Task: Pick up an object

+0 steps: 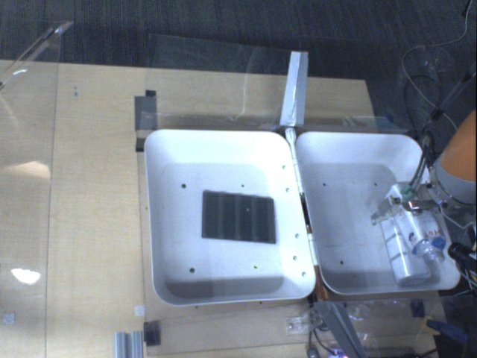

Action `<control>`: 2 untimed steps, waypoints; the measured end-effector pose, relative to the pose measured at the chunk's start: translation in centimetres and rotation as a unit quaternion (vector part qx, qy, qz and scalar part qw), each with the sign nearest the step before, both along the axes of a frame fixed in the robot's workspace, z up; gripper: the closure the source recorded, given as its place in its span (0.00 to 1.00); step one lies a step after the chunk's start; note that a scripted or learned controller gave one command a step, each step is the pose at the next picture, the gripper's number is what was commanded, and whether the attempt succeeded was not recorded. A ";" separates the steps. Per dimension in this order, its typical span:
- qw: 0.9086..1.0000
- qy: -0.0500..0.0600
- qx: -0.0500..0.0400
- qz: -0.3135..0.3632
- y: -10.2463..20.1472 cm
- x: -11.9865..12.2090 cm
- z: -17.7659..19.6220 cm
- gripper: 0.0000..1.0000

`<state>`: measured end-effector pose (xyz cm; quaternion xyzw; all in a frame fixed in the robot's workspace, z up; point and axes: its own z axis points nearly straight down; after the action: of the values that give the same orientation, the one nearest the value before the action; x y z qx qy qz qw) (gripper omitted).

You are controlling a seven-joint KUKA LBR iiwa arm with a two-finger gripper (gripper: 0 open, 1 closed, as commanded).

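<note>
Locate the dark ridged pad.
The pad lies flat in the middle of the left bin, apart from its walls, left of the divider between the bins.

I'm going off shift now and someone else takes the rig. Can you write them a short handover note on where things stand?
Hand: low over the right side of the right bin, close above the bottle; the view does not settle whether it is open or shut, or whether it grips anything.
Things: a clear plastic bottle lies on its side on the right bin's floor, near the right wall. A dark ribbed rectangular pad lies flat in the middle of the left bin.
Done: nothing is visibly lifted.
Left: secure one object, probably the bottle, and raise it clear of the bin.
</note>
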<state>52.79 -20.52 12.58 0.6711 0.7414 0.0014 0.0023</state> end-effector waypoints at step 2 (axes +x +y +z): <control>0.995 -0.028 -0.012 0.090 -0.2 -0.9 -1.9 0.00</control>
<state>51.85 -20.71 10.67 0.6012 0.7984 0.0115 0.0306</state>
